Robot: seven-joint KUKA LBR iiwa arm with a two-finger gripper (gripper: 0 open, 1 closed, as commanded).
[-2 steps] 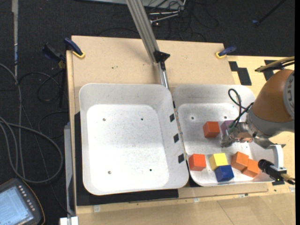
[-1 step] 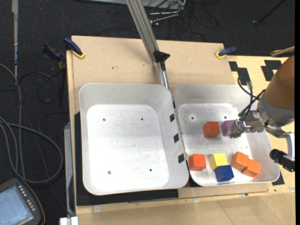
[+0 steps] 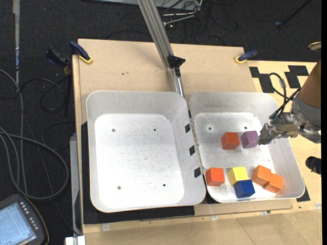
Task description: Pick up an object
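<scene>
Taking the purple block [image 3: 249, 139] as the landmark, the scene reads from left to right as follows. Far to its left lies the left bin [image 3: 102, 152], with nothing in it that the task could use. The block itself sits in the right bin [image 3: 286, 188], in the upper half of the floor. Just to its left, almost touching, is an orange-red block [image 3: 230, 140]. Below and to the left of it lies a second orange-red block [image 3: 215, 176]; more directly below are a yellow block [image 3: 237, 174] and a blue block [image 3: 244, 188], and below and to the right a pair of orange blocks [image 3: 267, 178].

Immediately to the right of the purple block is the gripper [image 3: 266, 136], low in the bin and right against it. Whether it stands wide or narrow cannot be told from this view, and no block is seen held.

The pick looks unfinished: every block rests on the bin floor. Grasping and lifting remain, the purple block being the likely target.
</scene>
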